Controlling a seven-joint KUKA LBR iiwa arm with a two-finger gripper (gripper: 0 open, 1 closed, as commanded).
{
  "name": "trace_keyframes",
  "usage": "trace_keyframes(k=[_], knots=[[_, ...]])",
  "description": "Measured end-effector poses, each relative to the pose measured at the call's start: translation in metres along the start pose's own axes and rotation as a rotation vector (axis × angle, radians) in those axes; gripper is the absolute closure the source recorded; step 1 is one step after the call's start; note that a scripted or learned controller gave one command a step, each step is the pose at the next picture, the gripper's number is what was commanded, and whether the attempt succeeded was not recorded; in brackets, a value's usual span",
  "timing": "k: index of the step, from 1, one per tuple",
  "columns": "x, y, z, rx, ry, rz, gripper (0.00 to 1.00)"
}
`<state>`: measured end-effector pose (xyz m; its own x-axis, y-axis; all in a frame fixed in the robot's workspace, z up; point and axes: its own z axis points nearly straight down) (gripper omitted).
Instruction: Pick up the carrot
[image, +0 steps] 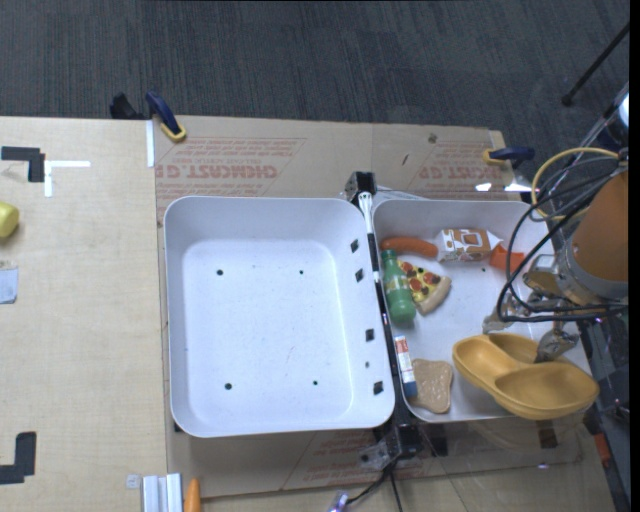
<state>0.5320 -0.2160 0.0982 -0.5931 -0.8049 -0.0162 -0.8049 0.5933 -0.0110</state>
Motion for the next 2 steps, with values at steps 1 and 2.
trace_keyframes(k=[1,2], knots=[[-0.012,-0.023,0.002,0.002,0.005,0.091,0.00],[-0.036,-0.049,0.006,-0.004,0.009,0.273,0.00]])
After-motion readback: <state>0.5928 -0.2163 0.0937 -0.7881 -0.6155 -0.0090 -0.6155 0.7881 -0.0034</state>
